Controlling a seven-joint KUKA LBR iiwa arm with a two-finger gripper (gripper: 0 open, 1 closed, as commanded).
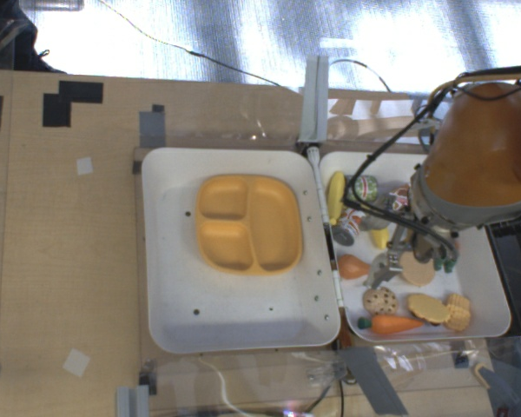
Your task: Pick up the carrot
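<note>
The carrot lies at the near edge of the right bin, just below a cookie, while the claw hovers above it, fingers spread, pinching nothing.

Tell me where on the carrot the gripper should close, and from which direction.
Probably across the thick middle of the carrot, coming straight down. It lies flat near the right bin's front edge, long axis left-right, so fingers should straddle it front-to-back. The cookie sits close behind it. The gripper hovers above.

Robot lab: plywood bench with black tape marks, two white bins, loose cables, toy food.
</note>
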